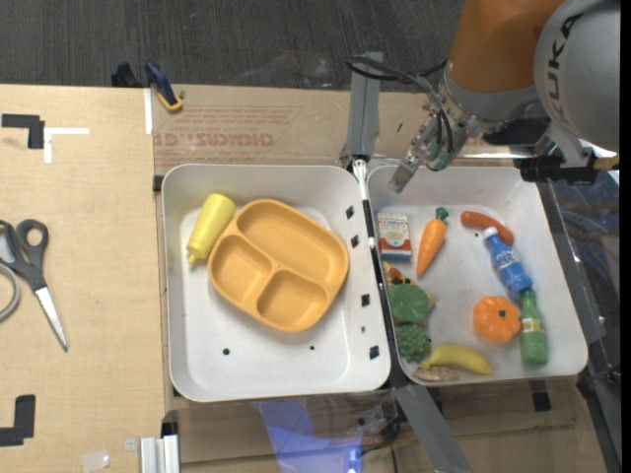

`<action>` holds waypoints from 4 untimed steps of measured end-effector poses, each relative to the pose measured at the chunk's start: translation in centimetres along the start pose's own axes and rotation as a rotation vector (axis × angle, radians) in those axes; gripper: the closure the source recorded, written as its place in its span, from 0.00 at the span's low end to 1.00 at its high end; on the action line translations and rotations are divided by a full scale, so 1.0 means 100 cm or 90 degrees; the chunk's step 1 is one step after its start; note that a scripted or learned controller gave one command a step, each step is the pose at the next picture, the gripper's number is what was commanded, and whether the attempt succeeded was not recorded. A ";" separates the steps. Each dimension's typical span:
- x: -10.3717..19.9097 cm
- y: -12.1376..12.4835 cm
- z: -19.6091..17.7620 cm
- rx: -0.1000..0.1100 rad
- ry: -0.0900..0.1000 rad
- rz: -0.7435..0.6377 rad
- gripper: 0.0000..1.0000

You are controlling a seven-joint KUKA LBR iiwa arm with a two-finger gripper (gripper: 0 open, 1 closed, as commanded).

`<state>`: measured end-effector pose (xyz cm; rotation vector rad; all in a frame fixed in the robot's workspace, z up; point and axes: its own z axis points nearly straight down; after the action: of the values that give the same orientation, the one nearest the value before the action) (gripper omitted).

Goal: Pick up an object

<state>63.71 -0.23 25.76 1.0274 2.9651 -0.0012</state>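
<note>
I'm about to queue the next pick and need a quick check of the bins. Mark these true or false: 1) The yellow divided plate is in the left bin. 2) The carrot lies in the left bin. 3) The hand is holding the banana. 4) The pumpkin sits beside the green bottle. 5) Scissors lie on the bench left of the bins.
1) True: the yellow divided plate lies in the left bin.
2) False: the carrot is in the right bin.
3) False: the hand hangs above the right bin's top edge, and the banana lies near the bottom of that bin.
4) True: the pumpkin sits just left of the green bottle.
5) True: the scissors lie there.
</note>
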 end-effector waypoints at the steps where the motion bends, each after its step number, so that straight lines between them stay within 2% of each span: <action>1: -0.033 -0.107 0.100 0.001 0.002 0.011 1.00; 2: -0.048 -0.080 0.165 -0.001 0.000 0.044 1.00; 3: 0.022 -0.021 0.057 0.000 0.001 0.006 1.00; 4: -0.033 -0.040 -0.022 -0.001 0.000 -0.126 1.00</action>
<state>63.75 -5.42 27.98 0.7303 3.0510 -0.0006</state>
